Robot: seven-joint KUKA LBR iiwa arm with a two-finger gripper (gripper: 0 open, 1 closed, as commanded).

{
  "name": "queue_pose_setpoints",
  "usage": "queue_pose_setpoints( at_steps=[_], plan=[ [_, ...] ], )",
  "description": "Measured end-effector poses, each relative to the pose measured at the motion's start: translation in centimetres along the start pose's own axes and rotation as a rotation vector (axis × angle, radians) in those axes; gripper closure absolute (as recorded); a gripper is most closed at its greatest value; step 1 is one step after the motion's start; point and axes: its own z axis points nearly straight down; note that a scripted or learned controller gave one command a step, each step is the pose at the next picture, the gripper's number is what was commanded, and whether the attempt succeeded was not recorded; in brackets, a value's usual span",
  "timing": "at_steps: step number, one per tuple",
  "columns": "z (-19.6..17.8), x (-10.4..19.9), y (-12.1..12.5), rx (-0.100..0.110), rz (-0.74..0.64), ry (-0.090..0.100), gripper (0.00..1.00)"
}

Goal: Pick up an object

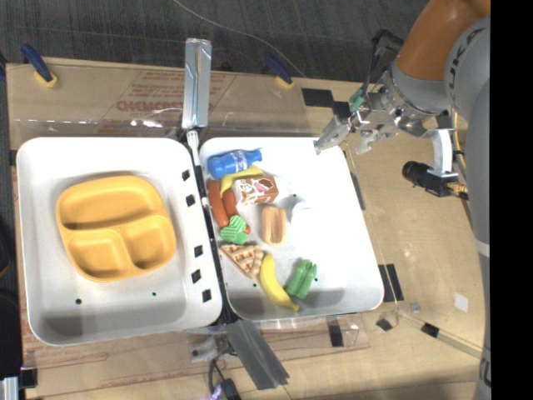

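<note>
Right bin (354, 248) cluttered; pincer (343, 137) above rim.

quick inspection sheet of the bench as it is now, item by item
surface: two white bins side by side, left bin, right bin
job's things: blue bottle, hot dog, banana, green toy, waffle slice, brown carton in the right bin
clutter: yellow divided tray in the left bin
grippers: gripper above the right bin's far right corner, holding nothing
cables: thin wire across the dark floor
surroundings: blue clamps on the bench's far edge
</note>
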Motion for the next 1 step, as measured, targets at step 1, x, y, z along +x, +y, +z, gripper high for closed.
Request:
queue_pose_setpoints(
  at_steps=[1],
  plan=[
    [12.98, 0.12, -8.13, 0.010, -0.003, 0.003, 0.00]
  ],
)
